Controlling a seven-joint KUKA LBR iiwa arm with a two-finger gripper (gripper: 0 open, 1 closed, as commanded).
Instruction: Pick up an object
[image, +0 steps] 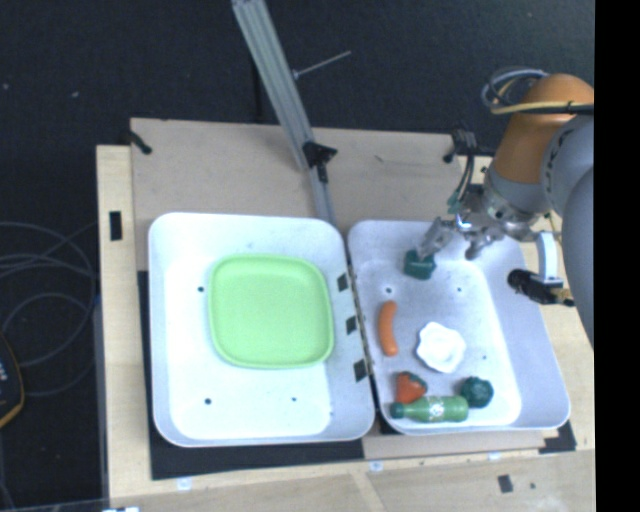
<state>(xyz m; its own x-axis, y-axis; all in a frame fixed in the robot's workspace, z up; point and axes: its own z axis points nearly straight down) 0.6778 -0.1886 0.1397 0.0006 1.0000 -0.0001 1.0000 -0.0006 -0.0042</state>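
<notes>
The two metal fingers of the gripper (455, 240) stood spread apart, with nothing between them. One fingertip was just above a small dark-green block (419, 265), which lay near the back of the right white bin (520, 330). It seemed the arm was in the approach step, not yet grasping. Next it probably needed to centre over the block, go down and close. Nearer the front lay an orange carrot-like stick (387, 328), a crumpled white lump (441, 346) and a green bottle (432, 408). The left white bin (180, 300) carried a pale-green square plate (270, 310).
</notes>
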